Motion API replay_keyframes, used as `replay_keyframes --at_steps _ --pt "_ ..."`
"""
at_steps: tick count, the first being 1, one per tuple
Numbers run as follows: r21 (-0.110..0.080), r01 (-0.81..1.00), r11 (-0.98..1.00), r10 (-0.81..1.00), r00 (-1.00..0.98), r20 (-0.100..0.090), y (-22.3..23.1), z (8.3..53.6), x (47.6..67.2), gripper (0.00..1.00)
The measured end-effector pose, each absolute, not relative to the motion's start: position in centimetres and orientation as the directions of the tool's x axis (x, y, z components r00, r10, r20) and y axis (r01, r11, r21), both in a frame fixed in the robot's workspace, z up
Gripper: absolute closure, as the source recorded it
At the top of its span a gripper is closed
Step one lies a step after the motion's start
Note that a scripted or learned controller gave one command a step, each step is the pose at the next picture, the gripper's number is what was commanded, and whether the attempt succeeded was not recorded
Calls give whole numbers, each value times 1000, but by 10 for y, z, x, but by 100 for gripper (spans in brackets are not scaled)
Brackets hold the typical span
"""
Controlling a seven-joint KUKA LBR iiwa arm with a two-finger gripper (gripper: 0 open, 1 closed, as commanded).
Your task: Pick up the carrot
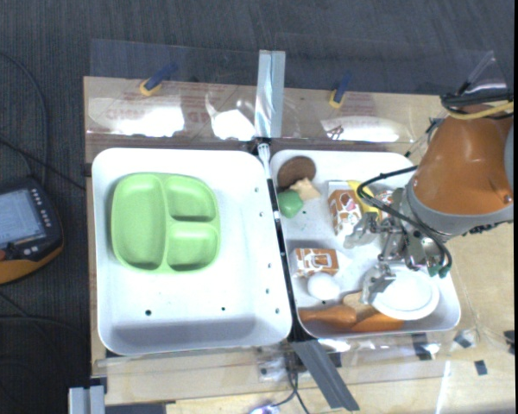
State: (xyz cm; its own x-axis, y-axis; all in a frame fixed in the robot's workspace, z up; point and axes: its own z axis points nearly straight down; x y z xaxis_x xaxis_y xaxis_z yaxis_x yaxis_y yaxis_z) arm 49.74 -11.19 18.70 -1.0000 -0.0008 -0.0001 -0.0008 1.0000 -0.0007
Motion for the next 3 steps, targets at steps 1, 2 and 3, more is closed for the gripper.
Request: replay_keyframes --at_steps 1,2,3 --pt "-2 153 988 152 -988 -38 -136 119 500 0" --pt "0 418 908 418 -908 -3 -177 92 587 0" --pt "-1 553 833 553 -833 1 -129 99 504 0"
